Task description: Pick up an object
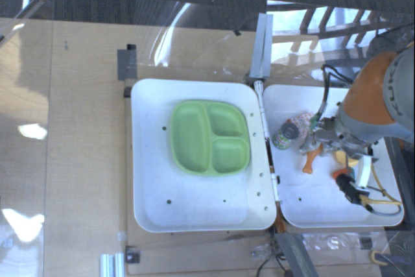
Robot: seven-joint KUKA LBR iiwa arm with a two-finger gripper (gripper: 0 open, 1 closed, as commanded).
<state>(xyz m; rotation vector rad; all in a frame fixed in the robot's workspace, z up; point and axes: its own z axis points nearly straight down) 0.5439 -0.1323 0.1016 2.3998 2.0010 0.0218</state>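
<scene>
From above, my claw hangs low over the right bin, near its middle — whether it is open or closed on anything I cannot tell. An orange carrot-like piece lies just beneath, long axis running toward the bin's near edge. I judge I should straddle its narrow width and descend straight, clear of the small can by the left wall.

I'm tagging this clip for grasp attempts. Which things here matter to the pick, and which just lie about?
In play: gripper, small can and orange piece beside it, right bin.
Lying about: green divided plate, left bin.
</scene>
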